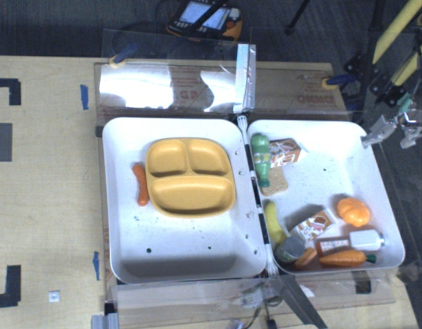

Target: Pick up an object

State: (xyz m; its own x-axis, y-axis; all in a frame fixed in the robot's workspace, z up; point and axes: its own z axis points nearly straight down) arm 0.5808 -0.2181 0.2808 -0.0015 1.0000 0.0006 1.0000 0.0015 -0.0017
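The right bin [320, 139] holds several objects. A green bottle [259, 157] lies along its left wall beside a brown and white packet [284, 152] and a tan cracker [275, 182]. Lower down lie a yellow banana [272, 222], an orange fruit [353, 211], a small snack packet [314, 226], a white bottle [366, 240] and a carrot [345, 258]. My gripper [391, 126] hangs at the bin's far right corner, just outside its rim, away from all of these.
The left bin [122, 238] carries a yellow divided plate [190, 177] with an orange sausage-shaped toy [141, 184] at its left. A clear panel [170, 81] stands behind the bins. Stands and cables crowd the upper right.
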